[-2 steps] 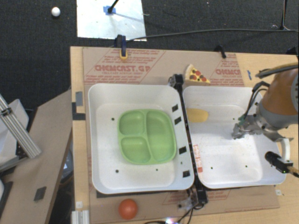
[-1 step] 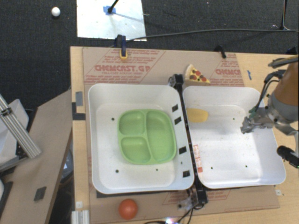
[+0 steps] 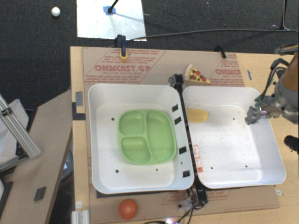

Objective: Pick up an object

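1. Pale yellow and soft-edged, a small flat block (image 3: pixel 197 115) lies in the right bin (image 3: pixel 261 171), near that bin's left wall and towards its far side. It rests flat on the white floor, apart from everything else.
2. The hand (image 3: pixel 252 114) hangs over the same bin's right rim, well apart from the yellow block. Nothing shows between its fingers, and whether they stand wide or narrow cannot be told from here.
3. The grey arm (image 3: pixel 288 94) comes in from the right of the right bin, an orange band just showing above the wrist.
4. Left of the right bin, touching it along a row of black clips, the left bin (image 3: pixel 100 171) holds a light green divided plate (image 3: pixel 146 136) with three compartments.
5. Beyond the right bin's far left corner, a toy pizza slice (image 3: pixel 196 74) lies on the table (image 3: pixel 154 62).
6. Nearer than the left bin, an orange ball (image 3: pixel 128 208) sits on the table's edge.
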Robot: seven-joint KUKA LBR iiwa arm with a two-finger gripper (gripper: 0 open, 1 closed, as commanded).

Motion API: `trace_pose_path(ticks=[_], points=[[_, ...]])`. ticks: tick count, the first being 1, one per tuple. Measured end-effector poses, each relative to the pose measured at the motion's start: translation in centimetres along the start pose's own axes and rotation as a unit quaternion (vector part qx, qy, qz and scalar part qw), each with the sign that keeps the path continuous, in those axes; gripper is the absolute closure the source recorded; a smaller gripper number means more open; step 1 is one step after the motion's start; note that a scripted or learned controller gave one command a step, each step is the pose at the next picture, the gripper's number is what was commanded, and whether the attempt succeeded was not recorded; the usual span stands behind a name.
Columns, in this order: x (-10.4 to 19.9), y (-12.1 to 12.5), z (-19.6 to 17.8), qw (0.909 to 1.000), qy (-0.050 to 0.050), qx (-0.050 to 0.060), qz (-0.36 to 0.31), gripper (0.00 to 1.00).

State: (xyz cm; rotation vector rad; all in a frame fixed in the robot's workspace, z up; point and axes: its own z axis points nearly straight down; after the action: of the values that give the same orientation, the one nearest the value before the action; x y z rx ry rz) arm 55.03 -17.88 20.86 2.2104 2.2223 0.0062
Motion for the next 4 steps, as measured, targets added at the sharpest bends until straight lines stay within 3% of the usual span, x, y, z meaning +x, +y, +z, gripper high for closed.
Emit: trace_pose_path(ticks=[1,3,4], points=[[0.0,0.2,-3.8,1.0,0.0,0.001,0.0,1.0],[10.1,0.9,-2.4,1.0,0.002,0.002,-0.003,1.0],[15.0,-0.3,-2.4,1.0,0.002,0.004,-0.002,1.0]])
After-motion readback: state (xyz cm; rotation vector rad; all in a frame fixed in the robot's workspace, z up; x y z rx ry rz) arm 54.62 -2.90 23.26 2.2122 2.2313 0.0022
